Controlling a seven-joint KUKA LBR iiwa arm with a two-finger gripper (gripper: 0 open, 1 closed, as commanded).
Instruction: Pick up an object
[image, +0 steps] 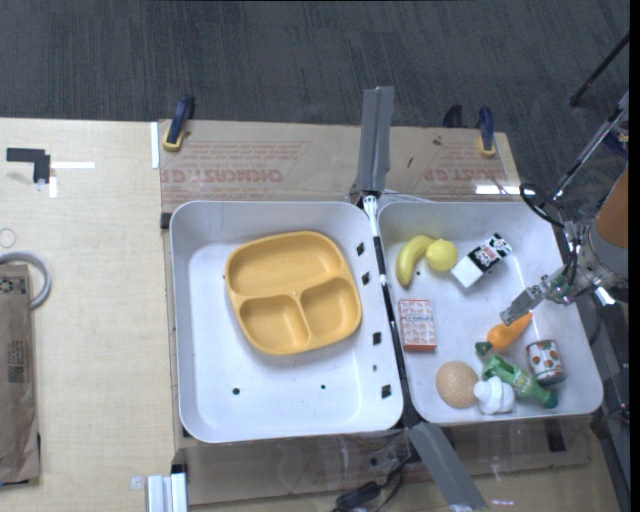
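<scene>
The scene was evenly and brightly lit from above, with no hard glare. The two white bins (190, 330) reflected the light softly, and shadows stayed faint and short, as under the yellow plate (293, 292) toward six o'clock. The dark floor at twelve o'clock looked grainy. Focus was moderate: small labels were illegible, and the arm at three o'clock appeared slightly soft. Straight edges showed little distortion.

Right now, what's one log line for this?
end effector above carrot | grip: unclear | right bin | plate in left bin
</scene>
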